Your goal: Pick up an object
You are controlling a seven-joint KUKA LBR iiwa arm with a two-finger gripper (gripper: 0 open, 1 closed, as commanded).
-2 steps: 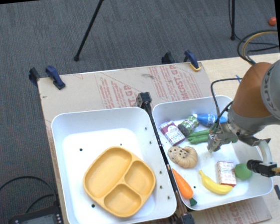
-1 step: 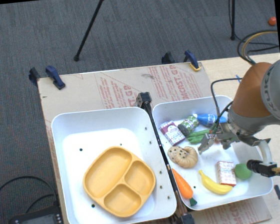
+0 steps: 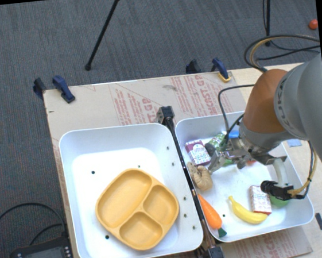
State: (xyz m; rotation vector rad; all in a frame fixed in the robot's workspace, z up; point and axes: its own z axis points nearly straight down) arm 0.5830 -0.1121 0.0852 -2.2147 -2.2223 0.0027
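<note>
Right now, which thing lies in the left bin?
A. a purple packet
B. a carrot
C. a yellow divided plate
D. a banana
C: the yellow divided plate with its three compartments lies in the left bin, while the banana, the carrot and the purple packet are all in the right bin.

Cardboard-topped bench (image 3: 145,95), two white bins (image 3: 76,147) side by side

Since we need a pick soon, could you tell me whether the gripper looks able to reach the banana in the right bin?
Probably yes. The banana lies uncovered on the bin floor, beside a red-and-white packet, and the gripper is already over that bin with open space between.
</note>
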